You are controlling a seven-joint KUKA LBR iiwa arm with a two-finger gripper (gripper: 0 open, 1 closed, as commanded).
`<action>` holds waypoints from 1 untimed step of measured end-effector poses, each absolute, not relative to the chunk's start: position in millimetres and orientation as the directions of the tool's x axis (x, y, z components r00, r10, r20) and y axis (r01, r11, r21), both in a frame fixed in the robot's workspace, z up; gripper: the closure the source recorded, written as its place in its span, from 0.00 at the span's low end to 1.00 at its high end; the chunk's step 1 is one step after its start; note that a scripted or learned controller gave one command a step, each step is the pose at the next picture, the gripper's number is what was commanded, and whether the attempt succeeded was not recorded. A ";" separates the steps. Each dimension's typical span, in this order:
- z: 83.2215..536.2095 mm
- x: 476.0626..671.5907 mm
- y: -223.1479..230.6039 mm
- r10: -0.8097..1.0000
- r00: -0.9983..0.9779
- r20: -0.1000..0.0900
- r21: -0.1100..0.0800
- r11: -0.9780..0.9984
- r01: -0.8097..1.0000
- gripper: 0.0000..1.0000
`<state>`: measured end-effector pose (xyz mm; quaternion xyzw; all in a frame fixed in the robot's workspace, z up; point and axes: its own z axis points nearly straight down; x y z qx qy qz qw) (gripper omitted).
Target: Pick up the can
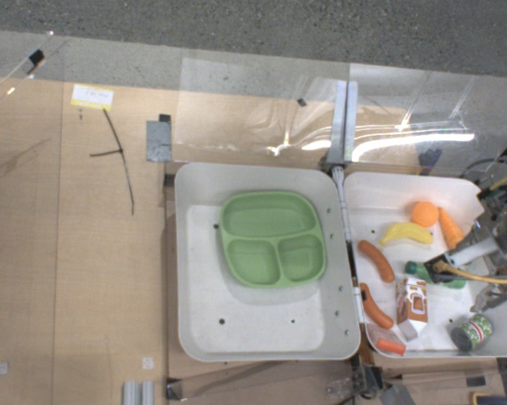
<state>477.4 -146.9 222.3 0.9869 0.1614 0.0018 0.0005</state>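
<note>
The can (474, 331), with a green label and a grey end, lies on its side in the near right corner of the right bin (379, 207). My gripper (489, 293) reaches in from the right edge and hangs just above and behind the can. Cables and grey parts of the wrist hide much of it. Nothing can be seen held in it.
The right bin also holds an orange (424, 213), a carrot (449, 229), a banana (406, 234), two sausages (377, 260), a small carton (413, 302) and a green object (427, 270) close to the gripper. A green divided plate (273, 239) sits in the left bin (190, 321).
</note>
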 end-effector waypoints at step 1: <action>190.7 561.2 -101.9 0.320 0.947 0.001 0.000 -0.947 0.320 0.00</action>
